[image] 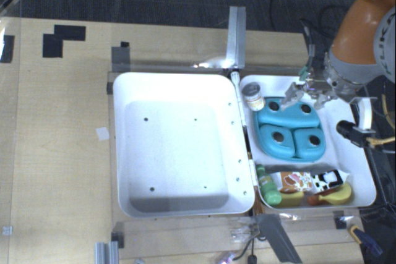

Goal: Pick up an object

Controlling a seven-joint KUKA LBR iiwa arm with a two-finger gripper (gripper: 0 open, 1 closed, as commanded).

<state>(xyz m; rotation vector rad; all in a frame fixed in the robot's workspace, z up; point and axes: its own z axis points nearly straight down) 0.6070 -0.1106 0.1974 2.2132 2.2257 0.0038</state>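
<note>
My gripper (304,102) hangs over the far part of the right bin (366,177), open, its fingers spread just above the top edge of a blue moulded tray (291,133) with round holes. Nothing sits between the fingers. A small jar with a grey lid (252,94) stands left of the gripper, close to the bin's far left corner. Along the near wall lie a green bottle (267,185), a colourful packet (296,181), a black-and-white item (328,179) and a yellow piece (339,195).
The left bin (176,142) lies beside the right one, with a shared wall between them. A metal post (237,37) rises behind that wall. The arm's orange band (362,25) and cables occupy the far right. Black markers (62,39) sit on the bench at far left.
</note>
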